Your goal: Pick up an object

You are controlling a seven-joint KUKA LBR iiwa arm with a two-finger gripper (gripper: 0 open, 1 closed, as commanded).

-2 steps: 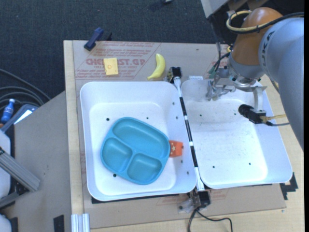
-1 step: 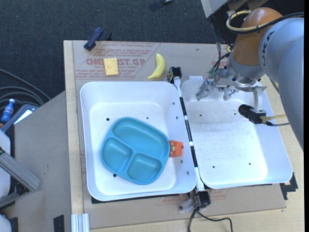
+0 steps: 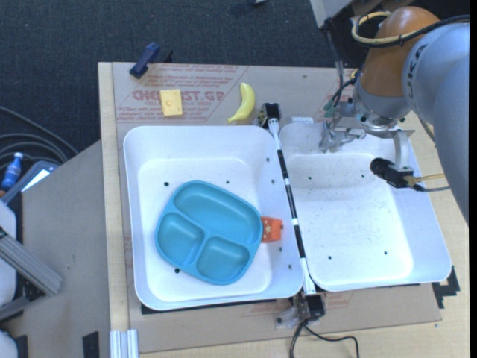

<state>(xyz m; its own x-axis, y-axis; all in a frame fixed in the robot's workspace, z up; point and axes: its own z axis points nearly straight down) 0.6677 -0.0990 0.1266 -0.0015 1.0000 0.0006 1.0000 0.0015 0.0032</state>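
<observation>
My tool [image 3: 333, 139] hangs at the upper right of the frame, over the far edge of the right bin [image 3: 373, 267]; whether it is spread or pressed together I cannot tell. I am at the approach step, carrying nothing that I can see. The blue plate [image 3: 209, 231] and orange block [image 3: 271, 230] lie in the left bin [image 3: 141, 155], so next I must swing left and descend.

Left bin [image 3: 141, 200] holds a blue divided plate [image 3: 209, 231], with a small orange object [image 3: 272, 230] touching its right edge. The pincer [image 3: 333, 142] sits low over the right bin's [image 3: 402, 252] far-left corner. A banana [image 3: 243, 103] lies on the bench [image 3: 194, 92] behind the bins.
</observation>
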